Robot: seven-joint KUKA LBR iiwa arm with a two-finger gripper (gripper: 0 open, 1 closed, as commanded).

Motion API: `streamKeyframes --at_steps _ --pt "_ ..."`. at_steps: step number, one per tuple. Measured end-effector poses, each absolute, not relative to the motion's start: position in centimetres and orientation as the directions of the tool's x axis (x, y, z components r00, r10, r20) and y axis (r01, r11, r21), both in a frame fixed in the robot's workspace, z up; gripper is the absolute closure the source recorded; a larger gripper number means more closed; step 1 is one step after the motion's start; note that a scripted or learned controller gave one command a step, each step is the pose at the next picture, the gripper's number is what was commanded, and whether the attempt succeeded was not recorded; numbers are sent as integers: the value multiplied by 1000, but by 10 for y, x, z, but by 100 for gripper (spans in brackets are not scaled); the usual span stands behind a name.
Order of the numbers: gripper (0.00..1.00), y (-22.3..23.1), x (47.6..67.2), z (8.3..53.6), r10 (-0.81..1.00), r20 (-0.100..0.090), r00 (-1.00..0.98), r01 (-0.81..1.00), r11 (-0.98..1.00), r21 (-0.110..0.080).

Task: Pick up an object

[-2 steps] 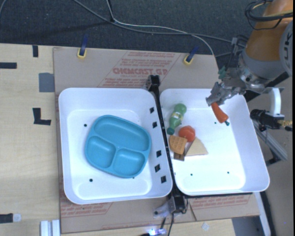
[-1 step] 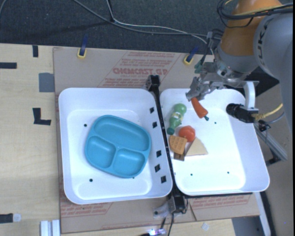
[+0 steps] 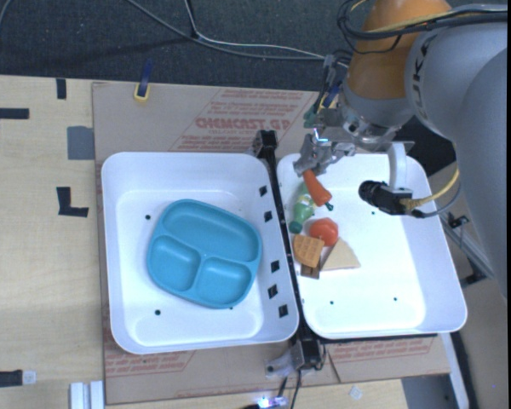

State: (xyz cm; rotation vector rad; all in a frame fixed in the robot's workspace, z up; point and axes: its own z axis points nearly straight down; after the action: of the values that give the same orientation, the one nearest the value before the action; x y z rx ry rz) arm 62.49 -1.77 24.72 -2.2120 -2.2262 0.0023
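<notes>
— Where's the gripper (image 3: 313, 162)?
— Over the right bin (image 3: 409, 305), at its upper left corner; can't tell its state.
— And the carrot (image 3: 318, 187)?
— Just below it, touching or nearly. Tomato (image 3: 324, 230) lower still.

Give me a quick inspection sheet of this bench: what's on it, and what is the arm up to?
Surface: two white bins side by side, left bin, right bin, on cardboard over a wooden bench.
Job's things: carrot, green piece, tomato, brown block, tan wedge, clustered in the right bin.
Clutter: blue divided plate in the left bin.
Grippers: gripper just above the carrot.
Cables: black cable behind the bins.
Surroundings: dark floor.
</notes>
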Motion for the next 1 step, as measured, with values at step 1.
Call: streamKeyframes --at_steps 1 --pt "100 30 642 228 1000 0 -6 1000 6 -4"
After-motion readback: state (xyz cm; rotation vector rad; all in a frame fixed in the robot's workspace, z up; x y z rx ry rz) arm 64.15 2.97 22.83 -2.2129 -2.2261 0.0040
